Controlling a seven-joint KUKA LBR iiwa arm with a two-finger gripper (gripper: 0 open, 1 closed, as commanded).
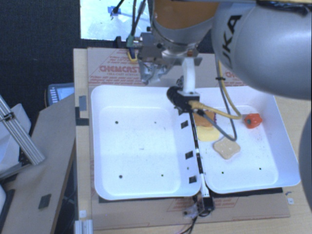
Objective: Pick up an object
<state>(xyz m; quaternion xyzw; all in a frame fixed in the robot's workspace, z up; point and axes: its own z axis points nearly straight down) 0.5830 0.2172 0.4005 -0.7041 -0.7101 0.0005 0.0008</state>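
Arm (263, 38) cut off by the top and right edges, hiding the right bin's (273, 177) far corner. Claw (155, 74) blurred, fingers too unclear to judge. Yellow item (208, 133) partly covered by cable (229, 126); kind impossible to tell.

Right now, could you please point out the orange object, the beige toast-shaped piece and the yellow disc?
orange object (252, 120), camera view, its middle.
beige toast-shaped piece (226, 148), camera view, its top face.
yellow disc (208, 134), camera view, its visible lower part.
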